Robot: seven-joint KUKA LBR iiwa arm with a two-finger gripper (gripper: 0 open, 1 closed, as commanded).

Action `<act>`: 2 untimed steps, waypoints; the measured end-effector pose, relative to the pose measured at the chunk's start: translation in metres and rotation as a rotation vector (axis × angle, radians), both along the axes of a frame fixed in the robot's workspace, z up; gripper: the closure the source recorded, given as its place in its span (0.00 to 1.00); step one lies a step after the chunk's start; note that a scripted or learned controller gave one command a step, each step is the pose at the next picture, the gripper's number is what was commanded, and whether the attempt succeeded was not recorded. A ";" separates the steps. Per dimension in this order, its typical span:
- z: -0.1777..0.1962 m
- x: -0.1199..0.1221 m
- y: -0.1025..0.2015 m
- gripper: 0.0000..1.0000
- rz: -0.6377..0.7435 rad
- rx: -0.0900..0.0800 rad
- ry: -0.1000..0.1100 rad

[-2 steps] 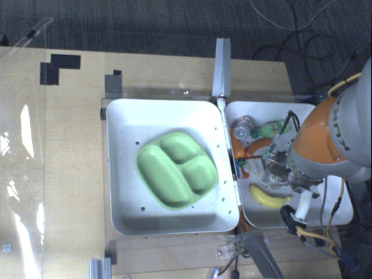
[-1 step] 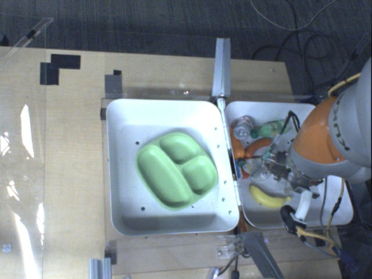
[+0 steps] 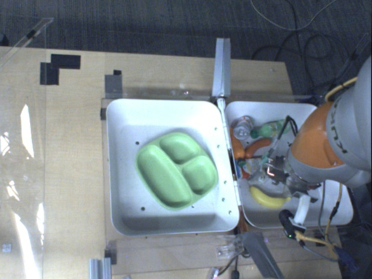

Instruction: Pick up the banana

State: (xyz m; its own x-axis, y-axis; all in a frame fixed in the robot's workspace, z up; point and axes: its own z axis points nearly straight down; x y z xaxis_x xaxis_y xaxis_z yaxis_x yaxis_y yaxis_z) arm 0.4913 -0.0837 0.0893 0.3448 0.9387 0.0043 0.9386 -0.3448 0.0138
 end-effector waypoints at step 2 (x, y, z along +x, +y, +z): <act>0.012 0.003 0.001 0.00 0.004 0.000 -0.007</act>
